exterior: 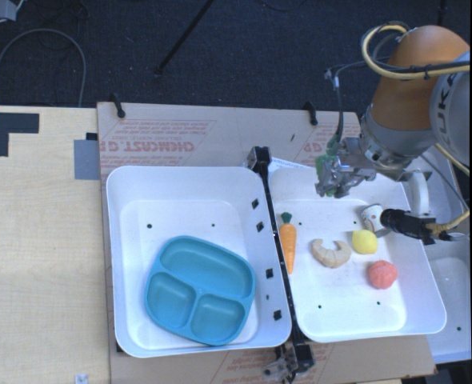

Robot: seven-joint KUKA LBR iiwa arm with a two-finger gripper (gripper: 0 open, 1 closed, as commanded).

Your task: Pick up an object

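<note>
The gripper (338,180) is seen above the far edge of the right bin (428,310); whether it is parted or closed cannot be told. Nothing is seen held in it. Below it, toward the camera, a beige curved piece (331,253) is placed. A carrot (287,245), a yellow ball (365,242) and a red ball (382,274) lie nearby. A blue tray (198,289) lies in the left bin (124,214).

I see a blue tray (198,290) in a white bin (132,214); an orange carrot (287,245), yellow lemon (365,242), red ball (382,274) and beige piece (331,253).
</note>
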